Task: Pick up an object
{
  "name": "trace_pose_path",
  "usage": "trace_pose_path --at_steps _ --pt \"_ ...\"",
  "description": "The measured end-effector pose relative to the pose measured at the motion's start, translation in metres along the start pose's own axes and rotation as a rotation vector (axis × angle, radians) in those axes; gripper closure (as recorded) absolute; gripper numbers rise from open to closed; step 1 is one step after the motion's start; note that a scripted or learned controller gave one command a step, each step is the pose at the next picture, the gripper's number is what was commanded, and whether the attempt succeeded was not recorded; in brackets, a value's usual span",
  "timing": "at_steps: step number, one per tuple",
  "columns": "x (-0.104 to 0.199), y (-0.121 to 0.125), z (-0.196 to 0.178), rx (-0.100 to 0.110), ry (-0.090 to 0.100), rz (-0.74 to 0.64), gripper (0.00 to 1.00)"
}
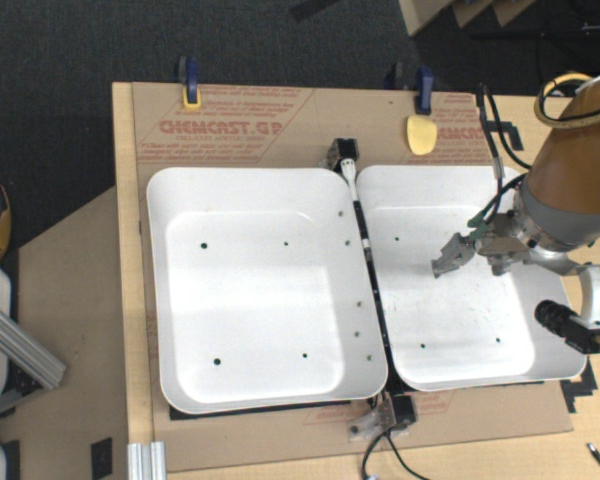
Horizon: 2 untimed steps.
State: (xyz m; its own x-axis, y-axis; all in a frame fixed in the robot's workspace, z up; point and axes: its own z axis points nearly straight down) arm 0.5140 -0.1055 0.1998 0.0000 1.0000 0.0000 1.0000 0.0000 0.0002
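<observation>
Your gripper (pixel 450 261) hangs over the right bin (pixel 420 198), about midway down it and toward its right half, with the grey wrist and the orange band of the arm (pixel 570 168) rising behind it to the right; whether anything is between the fingers, or how far apart they stand, you cannot tell from this view, since the tip is small and grey against the white floor; no object to pick can be made out on the bin floor beneath or beside the gripper, only small dark dots. To the gripper's left, past the black divider strip, lies the left bin (pixel 180 208); above and a little left of the gripper, beyond the right bin's rim, a yellow clamp pad (pixel 421 134) sits on the brown board (pixel 240 118); a blue clamp (pixel 189 71) grips the board's far edge well to the left.
</observation>
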Motion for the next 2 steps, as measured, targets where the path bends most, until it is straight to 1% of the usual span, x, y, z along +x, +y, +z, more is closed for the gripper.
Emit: trace_pose_path --at_steps 1,2 --pt "0.000 0.001 -0.011 -0.003 -0.001 0.000 1.00" --pt "0.052 0.026 -0.088 -0.011 0.000 -0.008 1.00"
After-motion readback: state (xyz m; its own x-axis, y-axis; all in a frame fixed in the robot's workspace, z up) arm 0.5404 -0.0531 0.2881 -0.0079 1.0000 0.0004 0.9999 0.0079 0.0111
